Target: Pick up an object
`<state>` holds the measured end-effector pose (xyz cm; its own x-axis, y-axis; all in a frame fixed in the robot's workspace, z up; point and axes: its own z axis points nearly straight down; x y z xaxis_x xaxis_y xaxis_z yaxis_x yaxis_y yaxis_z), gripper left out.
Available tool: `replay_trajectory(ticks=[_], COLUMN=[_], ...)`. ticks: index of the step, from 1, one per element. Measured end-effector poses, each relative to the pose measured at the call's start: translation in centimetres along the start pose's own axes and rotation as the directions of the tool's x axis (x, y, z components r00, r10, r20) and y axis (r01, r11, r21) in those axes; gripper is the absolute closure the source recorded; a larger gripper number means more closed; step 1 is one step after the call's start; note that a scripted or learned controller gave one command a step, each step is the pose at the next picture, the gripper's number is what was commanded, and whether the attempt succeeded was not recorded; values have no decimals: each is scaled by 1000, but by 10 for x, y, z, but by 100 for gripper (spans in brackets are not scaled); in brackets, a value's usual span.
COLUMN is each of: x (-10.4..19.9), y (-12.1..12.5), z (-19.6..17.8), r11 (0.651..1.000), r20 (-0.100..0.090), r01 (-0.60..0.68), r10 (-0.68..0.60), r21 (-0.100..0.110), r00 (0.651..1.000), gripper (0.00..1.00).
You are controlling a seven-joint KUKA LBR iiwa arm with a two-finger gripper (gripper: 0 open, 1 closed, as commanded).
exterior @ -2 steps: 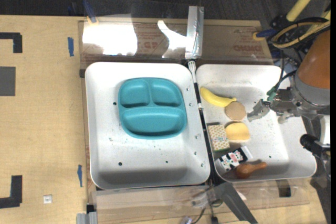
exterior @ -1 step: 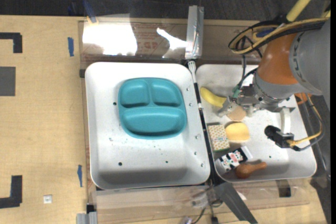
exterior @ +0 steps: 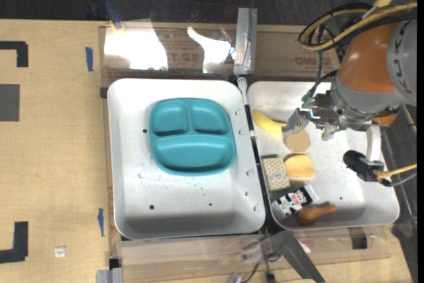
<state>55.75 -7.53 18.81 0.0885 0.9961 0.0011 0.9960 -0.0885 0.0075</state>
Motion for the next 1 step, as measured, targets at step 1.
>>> replay_trajectory(ticks=[1], x=[-33], y=[-31], z=[92], r11=[998], r20=[2], r01=[60], r10=[-60], r21=[1], r00=[998], gripper=[0])
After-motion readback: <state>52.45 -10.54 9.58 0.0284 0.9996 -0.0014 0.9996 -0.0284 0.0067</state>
